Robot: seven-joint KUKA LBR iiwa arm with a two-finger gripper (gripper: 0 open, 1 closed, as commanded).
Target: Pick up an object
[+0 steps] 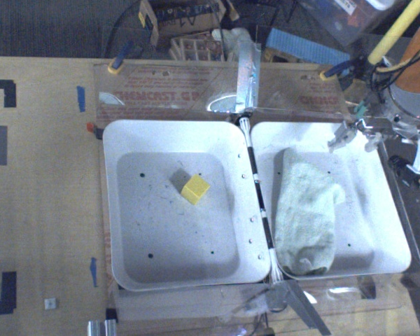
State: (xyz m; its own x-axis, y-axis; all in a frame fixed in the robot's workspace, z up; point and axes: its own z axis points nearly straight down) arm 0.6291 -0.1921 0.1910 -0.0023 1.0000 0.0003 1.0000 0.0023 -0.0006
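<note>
A small yellow block lies in the middle of the left white bin. A pale green cloth is crumpled lengthwise along the left side of the right white bin. My gripper hangs over the far right corner of the right bin, above and to the right of the cloth. Its two metal fingers stand apart with nothing between them. The arm's orange band shows at the right edge.
A clear plastic wall with clamps runs behind both bins. A metal divider separates the bins. Cluttered boxes and cables lie beyond the bench. Wooden benchtop extends to the left.
</note>
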